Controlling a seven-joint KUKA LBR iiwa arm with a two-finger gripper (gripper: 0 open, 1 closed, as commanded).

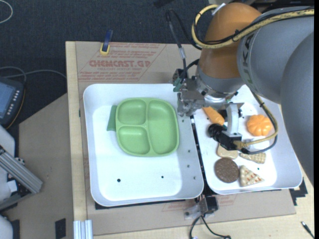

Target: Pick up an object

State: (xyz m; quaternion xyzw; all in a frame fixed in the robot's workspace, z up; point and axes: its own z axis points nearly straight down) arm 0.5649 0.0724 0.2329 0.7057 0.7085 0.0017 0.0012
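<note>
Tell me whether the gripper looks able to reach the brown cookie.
Likely yes: the cookie lies flat, uncovered, in the right bin near the gripper; only a pizza slice crowds it.

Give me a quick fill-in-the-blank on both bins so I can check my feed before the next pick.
1. The green divided plate lies in the white bin on the view's ___.
2. That plate has ___ compartments.
3. The small pumpkin is coloured ___.
4. The round brown cookie lies in the other bin, on the view's ___.

Missing words: left; three; orange; right.
</note>
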